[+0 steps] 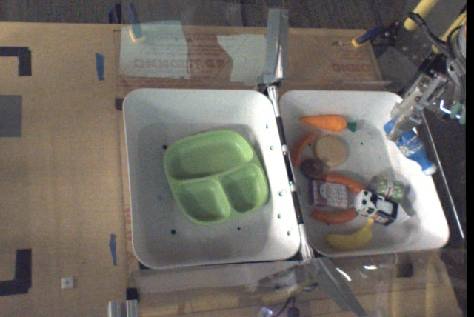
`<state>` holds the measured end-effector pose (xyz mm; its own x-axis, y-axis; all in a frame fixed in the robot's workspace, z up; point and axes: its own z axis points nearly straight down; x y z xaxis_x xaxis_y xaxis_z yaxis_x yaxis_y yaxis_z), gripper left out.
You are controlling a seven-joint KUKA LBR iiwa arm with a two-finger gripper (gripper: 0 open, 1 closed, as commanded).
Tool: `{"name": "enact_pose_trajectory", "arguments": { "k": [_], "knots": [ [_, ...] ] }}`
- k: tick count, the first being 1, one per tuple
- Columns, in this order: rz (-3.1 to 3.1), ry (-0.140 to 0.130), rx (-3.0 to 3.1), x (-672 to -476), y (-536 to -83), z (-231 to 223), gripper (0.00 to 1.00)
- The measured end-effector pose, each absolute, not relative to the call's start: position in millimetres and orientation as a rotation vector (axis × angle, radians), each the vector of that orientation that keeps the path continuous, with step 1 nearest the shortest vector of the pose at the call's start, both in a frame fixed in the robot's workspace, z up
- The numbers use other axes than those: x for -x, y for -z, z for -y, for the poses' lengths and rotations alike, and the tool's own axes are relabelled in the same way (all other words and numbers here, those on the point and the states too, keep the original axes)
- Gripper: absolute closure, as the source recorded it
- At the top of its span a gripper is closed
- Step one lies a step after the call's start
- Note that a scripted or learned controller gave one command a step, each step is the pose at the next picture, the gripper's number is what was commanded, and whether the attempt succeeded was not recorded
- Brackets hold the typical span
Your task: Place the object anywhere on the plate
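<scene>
A light green plate [211, 154] with three compartments lies in the left bin [148, 234], and nothing is on it. My gripper [401, 124] hangs over the right edge of the right bin [437, 230], far to the right of the plate. Its fingers meet the upper end of a blue and white packet [413, 147], which slants down across the bin's right rim. The fingers look shut on it.
The right bin holds several toy foods: a carrot [324, 122], a beige disc [330, 151], orange sausages [345, 181], a purple packet [328, 194], a green can [389, 188], a black and white toy [378, 209] and a banana [352, 238]. A metal divider [285, 175] separates the bins.
</scene>
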<state>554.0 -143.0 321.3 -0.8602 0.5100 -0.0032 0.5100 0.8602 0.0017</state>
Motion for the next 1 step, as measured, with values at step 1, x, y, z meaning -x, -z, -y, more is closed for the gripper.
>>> {"name": "enact_pose_trajectory", "arguments": {
  "k": [1],
  "knots": [
    [-3.020,-0.002,-0.838,-562.8,-320.7,144.3,1.00]
  ]
}}
